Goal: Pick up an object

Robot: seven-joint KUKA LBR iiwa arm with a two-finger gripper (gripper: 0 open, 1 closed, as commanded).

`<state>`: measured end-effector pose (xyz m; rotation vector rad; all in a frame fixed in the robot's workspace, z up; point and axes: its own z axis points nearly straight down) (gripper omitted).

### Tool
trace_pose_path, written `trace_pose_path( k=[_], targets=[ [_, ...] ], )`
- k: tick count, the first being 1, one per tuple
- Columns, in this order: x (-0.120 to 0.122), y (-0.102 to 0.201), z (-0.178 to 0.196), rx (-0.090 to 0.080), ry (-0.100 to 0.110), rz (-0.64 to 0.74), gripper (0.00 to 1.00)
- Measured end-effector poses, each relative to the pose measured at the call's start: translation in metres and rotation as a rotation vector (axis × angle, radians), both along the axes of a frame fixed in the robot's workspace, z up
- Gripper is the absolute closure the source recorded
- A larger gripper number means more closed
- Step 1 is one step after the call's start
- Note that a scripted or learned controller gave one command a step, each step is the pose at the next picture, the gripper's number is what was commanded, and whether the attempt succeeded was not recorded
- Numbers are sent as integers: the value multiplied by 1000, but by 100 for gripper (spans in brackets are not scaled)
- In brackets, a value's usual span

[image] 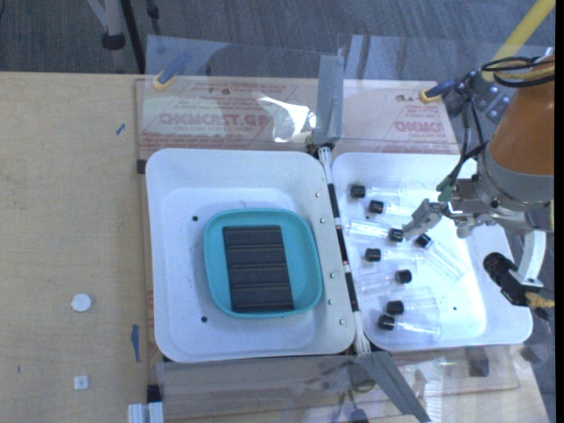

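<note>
We see two shallow white bins side by side on the bench, the left bin point(172, 324) and the right bin point(502, 324). In the left bin lies a teal tray point(304, 263), and on it a dark ribbed block point(257, 269). The right bin holds a scatter of clear vials with black caps: one vial point(357, 191) near the bin's far left corner, a second vial point(376, 207) just beside it, a third vial point(373, 255) lower down near the left wall, a fourth vial point(403, 276) toward the middle, and two more, a fifth vial point(394, 307) and a sixth vial point(386, 322), near the front edge. Their clear bodies are faint against the white floor, so we can place them mainly by their caps. The arm point(527, 139) comes in from the right, its orange band above the right bin's far right side. The gripper point(414, 227) reaches leftward and low over the middle of the right bin. Its tips lie among two more black caps, one cap point(396, 234) at its left and another cap point(423, 241) just beside it. We cannot tell whether the tool is gripping, or whether any vial sits inside it; the tips are too small and blurred. On the bench to the left of the bins lies a small white disc point(81, 303).
</note>
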<state>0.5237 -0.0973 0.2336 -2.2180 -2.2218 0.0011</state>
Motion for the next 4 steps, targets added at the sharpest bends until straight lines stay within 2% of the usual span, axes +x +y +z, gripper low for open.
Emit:
trace_pose_path(
  k=[1, 2, 3, 4],
  targets=[
    [27, -39, -112, -6, -23, 70, 0],
    [34, -2, -146, 0, -11, 99, 0],
    [101, -44, -146, -3, -8, 159, 0],
    [115, 2, -146, -1, -5, 213, 0]
  ],
)
